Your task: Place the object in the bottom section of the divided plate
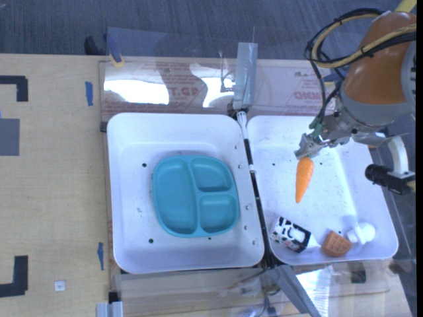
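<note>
A teal divided plate (pixel 173 197) lies in the middle of the left bin (pixel 125 177). It has one large section on its left and two smaller ones on its right. An orange carrot (pixel 303 179) hangs point-down over the right bin (pixel 274 140). Its thick top end sits between the fingertips of my gripper (pixel 308 151), which is shut on it. The arm comes in from the upper right, and the carrot is to the right of the divider between the bins.
Near the right bin's front edge lie a black-and-white item (pixel 291 234), an orange waffle-like piece (pixel 336 244) and a small white object (pixel 361 232). A grey post (pixel 245 78) stands behind the bins at the divider.
</note>
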`<state>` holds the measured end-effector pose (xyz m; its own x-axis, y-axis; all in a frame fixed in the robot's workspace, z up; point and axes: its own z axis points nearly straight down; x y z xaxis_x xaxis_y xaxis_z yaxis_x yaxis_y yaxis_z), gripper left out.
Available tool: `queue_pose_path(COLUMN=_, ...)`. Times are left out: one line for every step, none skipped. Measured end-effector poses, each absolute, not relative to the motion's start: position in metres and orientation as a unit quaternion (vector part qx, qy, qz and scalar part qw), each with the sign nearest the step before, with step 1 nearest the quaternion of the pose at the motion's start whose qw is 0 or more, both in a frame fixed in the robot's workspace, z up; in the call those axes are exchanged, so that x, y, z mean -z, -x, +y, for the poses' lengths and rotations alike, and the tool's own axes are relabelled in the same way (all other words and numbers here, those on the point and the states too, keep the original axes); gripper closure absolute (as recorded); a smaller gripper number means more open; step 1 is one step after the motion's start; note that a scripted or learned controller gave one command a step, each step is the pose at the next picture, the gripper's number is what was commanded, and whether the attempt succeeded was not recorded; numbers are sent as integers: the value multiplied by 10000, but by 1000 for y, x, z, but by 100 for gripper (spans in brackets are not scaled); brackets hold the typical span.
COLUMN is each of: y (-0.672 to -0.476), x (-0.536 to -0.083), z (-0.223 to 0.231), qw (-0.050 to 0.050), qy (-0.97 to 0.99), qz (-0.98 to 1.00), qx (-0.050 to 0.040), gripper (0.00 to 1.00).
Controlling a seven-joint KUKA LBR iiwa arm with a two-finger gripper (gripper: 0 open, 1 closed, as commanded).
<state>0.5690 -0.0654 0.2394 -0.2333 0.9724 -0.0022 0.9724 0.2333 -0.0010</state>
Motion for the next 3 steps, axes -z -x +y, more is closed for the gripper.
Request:
queue_pose_path(y=-563, x=-250, z=15, qw=1, qy=-6437, qz=7653, qx=-11, gripper=100)
queue_pose_path(y=-549, x=-220, z=80, qw=-20, qy=-7076, qz=7066, qx=15, gripper=100)
queue_pose_path(y=-549, x=-220, z=79, qw=-15, qy=-7081, qz=7062, qx=11, gripper=0)
